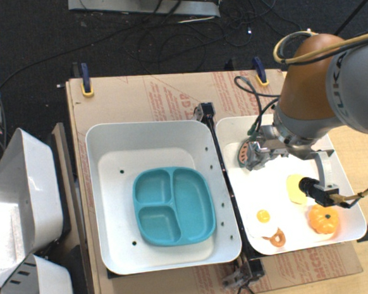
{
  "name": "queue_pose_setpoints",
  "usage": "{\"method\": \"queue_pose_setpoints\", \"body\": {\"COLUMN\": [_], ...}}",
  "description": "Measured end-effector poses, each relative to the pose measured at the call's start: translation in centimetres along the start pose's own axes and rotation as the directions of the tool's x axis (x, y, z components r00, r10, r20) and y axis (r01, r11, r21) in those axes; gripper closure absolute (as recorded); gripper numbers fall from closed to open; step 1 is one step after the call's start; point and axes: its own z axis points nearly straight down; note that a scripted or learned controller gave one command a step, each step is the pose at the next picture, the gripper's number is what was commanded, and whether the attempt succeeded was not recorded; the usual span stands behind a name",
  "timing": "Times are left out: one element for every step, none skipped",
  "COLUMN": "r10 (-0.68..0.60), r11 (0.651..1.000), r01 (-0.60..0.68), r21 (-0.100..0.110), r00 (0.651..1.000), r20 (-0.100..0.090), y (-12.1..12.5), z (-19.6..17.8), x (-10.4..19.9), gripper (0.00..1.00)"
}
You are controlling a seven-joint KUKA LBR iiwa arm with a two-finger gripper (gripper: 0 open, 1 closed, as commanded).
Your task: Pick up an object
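Camera view: the step in hand is judged to be the approach to a target in the right bin (245, 195); no obj. is seen held. The gripper (253, 157) is positioned over the bin's far-left corner, just beside a small brown item (243, 151) that is partly hidden and can't be identified. Whether the gripper is open or closed cannot be told from this angle.

Other candidates are located in the near half of the same bin: a pale yellow piece (294, 188), yellow ball (263, 216), orange ring (277, 238) and pumpkin (323, 220). A teal tray (174, 205) is held in the left bin (108, 155).

Next move, as judged: the gripper is to be centred on one obj., closed, then raised, and the grip verified. The bin wall is close, so clearance should be checked.

Pose: the arm (357, 91) is extended in from the right, with the wrist angled down and left toward the divider between the bins.
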Motion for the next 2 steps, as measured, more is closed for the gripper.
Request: {"method": "queue_pose_setpoints", "body": {"r10": [0.000,0.000], "r11": [1.000,1.000], "r01": [0.000,0.000], "r21": [0.001,0.002], "r00": [1.000,1.000], "r20": [0.000,0.001], "y": [-0.3,0.4], "z": [-0.6,-0.3], "x": [6.2,10.7], "gripper": [1.00,1.00]}}
